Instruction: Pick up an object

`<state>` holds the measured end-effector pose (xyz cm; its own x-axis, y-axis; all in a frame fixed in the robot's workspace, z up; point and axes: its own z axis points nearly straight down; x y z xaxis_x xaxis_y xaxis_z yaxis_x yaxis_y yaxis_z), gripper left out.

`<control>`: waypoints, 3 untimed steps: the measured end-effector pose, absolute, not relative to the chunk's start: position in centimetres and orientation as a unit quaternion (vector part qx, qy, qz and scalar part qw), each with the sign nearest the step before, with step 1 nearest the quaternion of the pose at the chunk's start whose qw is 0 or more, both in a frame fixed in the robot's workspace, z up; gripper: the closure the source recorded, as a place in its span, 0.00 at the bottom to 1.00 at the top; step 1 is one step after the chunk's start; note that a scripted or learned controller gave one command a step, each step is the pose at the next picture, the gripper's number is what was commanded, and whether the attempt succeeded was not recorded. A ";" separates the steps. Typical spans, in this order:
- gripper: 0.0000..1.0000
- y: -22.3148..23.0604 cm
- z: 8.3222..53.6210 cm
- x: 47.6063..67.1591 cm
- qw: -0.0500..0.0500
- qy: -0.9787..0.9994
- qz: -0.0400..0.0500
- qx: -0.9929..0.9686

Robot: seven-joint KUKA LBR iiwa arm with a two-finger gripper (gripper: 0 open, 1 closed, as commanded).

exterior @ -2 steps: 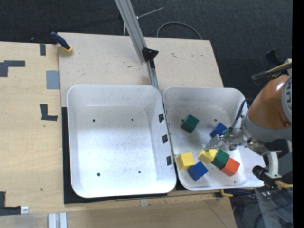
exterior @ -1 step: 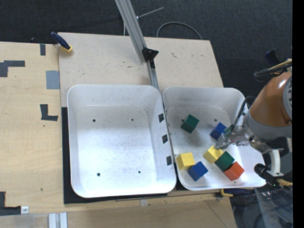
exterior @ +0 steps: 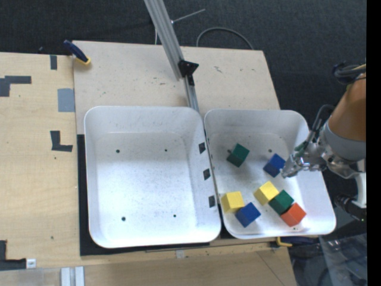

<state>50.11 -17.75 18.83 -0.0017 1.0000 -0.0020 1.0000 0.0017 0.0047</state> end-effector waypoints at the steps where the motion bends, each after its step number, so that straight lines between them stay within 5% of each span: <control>1: 1.00 -18.0 24.0 49.2 0.002 0.707 0.001 0.707; 2: 1.00 -18.0 27.6 49.3 0.002 0.708 0.001 0.706; 3: 1.00 -13.4 28.0 52.0 0.000 0.709 0.000 0.705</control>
